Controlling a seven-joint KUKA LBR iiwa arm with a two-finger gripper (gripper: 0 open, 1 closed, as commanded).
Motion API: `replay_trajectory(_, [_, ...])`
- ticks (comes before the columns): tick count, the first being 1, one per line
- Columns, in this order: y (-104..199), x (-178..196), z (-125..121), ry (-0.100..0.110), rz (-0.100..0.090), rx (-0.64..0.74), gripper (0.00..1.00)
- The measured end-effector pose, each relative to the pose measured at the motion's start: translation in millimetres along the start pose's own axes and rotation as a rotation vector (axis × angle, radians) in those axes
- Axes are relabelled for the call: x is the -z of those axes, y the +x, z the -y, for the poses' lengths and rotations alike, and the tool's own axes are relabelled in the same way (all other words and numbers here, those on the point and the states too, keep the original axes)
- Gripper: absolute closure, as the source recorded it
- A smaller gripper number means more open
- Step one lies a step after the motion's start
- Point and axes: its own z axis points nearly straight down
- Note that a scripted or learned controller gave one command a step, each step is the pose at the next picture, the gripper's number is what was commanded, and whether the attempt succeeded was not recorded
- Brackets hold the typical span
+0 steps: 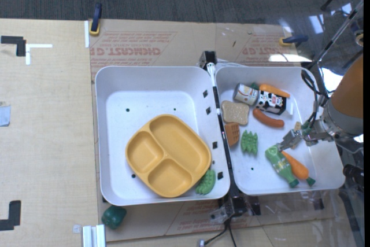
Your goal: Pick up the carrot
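Gripper (291,140) sits low in the right bin (324,182), fingers (287,142) slightly apart, nothing clamped between them. Carrot (296,165) lies just below the fingertips, orange, angled down toward the bin's front-right corner, not touching the fingers as far as visible. Green bottle (281,166) lies right alongside the carrot, on its left, cap end near the front wall. Left of the fingers: a green ridged piece (250,142), then a waffle-like brown piece (232,134) against the bin's left wall. Up-left of the fingers: sausage (269,118), bread slice (235,113). Further up: black-and-white carton (271,102) with an orange item (273,90) behind it, and a small can (246,93).

Well left of the fingers, the left bin (110,124) carries a yellow divided plate (167,154), with a green veggie (206,181) at the plate's lower right edge. Dark green pepper (114,216) is on the bench outside that bin's front-left corner. Arm's orange band (351,95) is to the right of the fingers.
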Motion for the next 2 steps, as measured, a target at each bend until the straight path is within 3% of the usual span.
replay_trajectory(1, [-18.8,-40.1,16.2,-0.007,0.004,0.231,0.00])
replay_trajectory(2, [-19.9,-30.7,14.0,-0.012,0.008,0.226,1.00])
